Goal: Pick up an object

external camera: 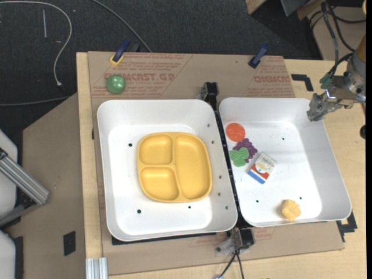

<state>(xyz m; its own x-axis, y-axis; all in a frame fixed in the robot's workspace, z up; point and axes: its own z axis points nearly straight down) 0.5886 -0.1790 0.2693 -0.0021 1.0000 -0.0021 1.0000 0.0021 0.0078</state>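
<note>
Bench point(52, 156) bearing two bins: left bin point(116, 214) beside right bin point(325, 173), holding a yellow tray point(174, 167); gripper point(321, 108), state unclear, over right bin's far right rim; inside right bin, carton point(262, 167), orange disc point(235, 132), yellow lump point(291, 208).

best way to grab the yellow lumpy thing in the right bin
Take the yellow lump across its middle, coming straight down from above. It sits alone near the front of the right bin, apart from the cluster by the left wall, so jaws likely have room either side. Its rounded, bumpy form may slip, so centre the grip.
</note>
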